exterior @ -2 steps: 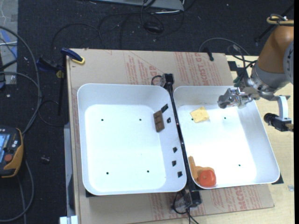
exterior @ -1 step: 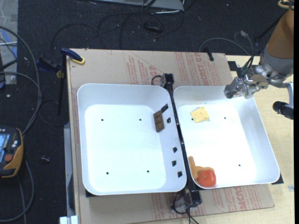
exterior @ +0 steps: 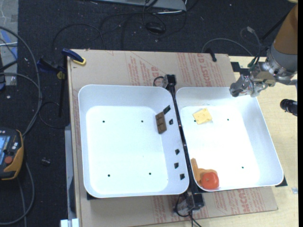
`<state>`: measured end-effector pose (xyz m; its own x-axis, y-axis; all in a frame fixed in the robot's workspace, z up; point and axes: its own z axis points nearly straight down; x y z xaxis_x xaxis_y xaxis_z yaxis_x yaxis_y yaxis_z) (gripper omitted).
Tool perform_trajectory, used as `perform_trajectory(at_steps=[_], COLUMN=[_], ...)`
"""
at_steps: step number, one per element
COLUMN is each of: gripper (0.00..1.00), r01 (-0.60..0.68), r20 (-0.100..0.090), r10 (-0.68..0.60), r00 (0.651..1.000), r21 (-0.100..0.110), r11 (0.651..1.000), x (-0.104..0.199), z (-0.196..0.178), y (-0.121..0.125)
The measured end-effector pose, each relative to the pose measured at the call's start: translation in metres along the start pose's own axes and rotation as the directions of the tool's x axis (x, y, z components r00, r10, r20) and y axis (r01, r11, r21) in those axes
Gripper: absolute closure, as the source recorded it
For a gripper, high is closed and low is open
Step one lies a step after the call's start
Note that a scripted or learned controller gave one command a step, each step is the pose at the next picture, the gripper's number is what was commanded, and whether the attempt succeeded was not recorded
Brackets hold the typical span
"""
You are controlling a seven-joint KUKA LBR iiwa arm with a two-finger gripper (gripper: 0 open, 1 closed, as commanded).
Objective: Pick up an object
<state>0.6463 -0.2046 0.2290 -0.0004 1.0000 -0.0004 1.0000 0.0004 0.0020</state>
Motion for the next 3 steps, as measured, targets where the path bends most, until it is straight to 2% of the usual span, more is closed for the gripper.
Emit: perform_trajectory(at_steps=[2,3], gripper=[1.00,1.00], r01=[0.004,0.004], r20=[-0.001,-0.002], r10=[-0.004,-0.004], r00=[1.000,1.000], r21=[0.001,0.003], r11=[1.000,1.000], x=[0.109,0.162], z=[-0.012,-0.002], y=[-0.007,-0.023])
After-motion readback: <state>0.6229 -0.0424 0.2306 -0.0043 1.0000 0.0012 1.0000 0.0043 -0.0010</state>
